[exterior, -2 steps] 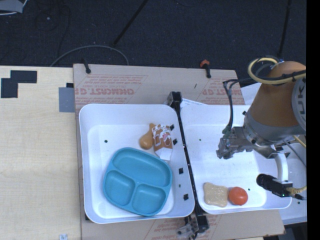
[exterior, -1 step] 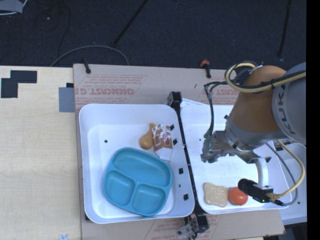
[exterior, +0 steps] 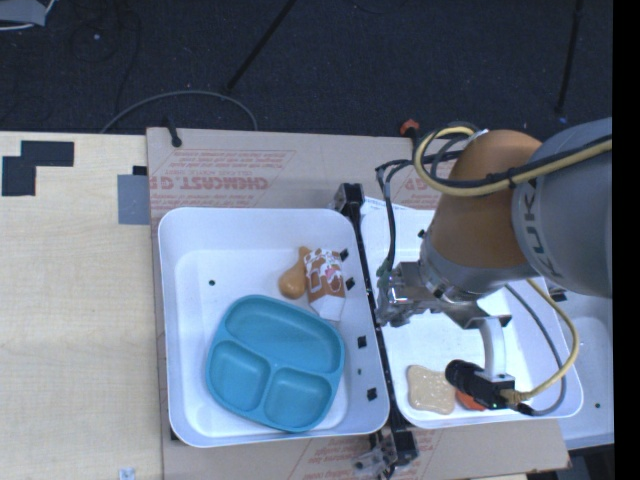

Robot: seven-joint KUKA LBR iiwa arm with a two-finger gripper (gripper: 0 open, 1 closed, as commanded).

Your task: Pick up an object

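The pale flat piece (exterior: 432,390) is, in our judgement, the object most likely to be picked: it lies in the near left corner of the right bin (exterior: 440,348), just beside a small orange thing (exterior: 468,402). The gripper (exterior: 400,301) hangs further from us, close to the wall between the two bins, and we cannot tell whether it is spread or pressed together. Several things could go wrong. A descent so close to that wall could strike it and push both bins. In the left bin (exterior: 190,268), the blue plate (exterior: 275,363) looks too wide for a grasp across its body. The brown and orange figure (exterior: 318,273) is irregular and could roll away. The pale flat piece is thin, so a closing grasp could slide over it and come up with nothing. We count two bins, one arm (exterior: 560,218), one blue plate with three compartments, one brown and orange figure, one pale flat piece and one small orange thing.
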